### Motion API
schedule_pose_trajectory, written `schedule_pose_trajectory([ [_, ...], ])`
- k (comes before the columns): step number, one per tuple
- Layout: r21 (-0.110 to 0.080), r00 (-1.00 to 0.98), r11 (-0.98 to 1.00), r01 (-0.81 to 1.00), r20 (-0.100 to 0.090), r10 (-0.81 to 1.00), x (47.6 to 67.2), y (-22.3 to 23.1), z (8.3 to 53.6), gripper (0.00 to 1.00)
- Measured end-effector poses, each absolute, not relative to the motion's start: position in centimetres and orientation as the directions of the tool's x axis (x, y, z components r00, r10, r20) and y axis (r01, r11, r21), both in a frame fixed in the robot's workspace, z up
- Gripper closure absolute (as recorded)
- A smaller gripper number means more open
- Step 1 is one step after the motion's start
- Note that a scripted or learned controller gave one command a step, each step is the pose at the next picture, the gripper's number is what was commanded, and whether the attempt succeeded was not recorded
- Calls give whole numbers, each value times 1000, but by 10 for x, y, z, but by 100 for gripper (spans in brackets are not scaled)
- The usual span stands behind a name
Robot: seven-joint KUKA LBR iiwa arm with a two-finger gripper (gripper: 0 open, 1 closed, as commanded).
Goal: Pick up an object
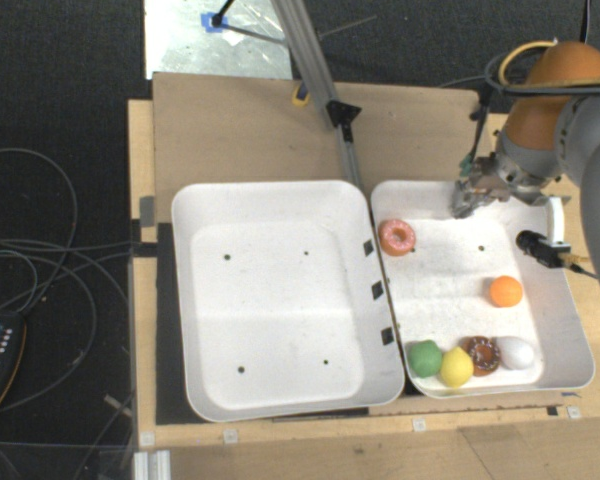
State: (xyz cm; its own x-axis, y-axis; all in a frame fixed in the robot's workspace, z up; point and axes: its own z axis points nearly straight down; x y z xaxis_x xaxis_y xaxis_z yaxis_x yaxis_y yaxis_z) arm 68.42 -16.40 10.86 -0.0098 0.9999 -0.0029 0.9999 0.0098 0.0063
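The right bin holds a pink frosted donut near its far left corner and an orange ball toward its right side. Along its near edge sit a green ball, a yellow lemon-like piece, a chocolate donut and a white egg-shaped piece. My gripper hangs over the far edge of the right bin, right of the pink donut and apart from it. Nothing shows between its tips.
The left bin lies beside the right one, joined by black clips along the shared edge. A grey pole slants across the bench behind the bins. Cables lie on the dark floor at left.
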Motion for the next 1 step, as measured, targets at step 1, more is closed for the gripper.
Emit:
schedule_pose_trajectory([
  [1, 10, -6, 6, 1000, -3, 1000, 693, -168, 172, 100],
])
